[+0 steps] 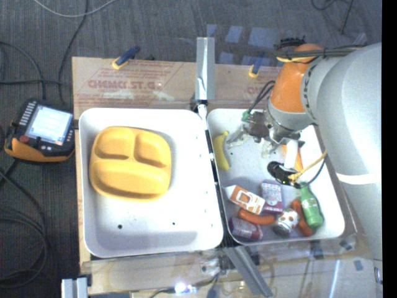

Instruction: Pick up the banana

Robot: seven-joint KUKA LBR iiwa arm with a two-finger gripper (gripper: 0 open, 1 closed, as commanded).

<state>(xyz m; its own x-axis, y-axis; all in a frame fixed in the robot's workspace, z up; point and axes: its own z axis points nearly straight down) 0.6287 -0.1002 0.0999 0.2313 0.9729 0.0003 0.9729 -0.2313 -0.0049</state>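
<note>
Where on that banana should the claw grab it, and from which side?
Probably at the middle of the banana, coming straight down. It lies flat and lengthwise against the right bin's left wall, so the fingers would best close across its narrow width; the wall side is tight.

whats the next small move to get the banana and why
Probably shift the gripper a little left and toward the near side, then lower it. The banana lies along the left wall of the right bin, apart from the other items, and the gripper sits just to its right, not yet on it.
</note>
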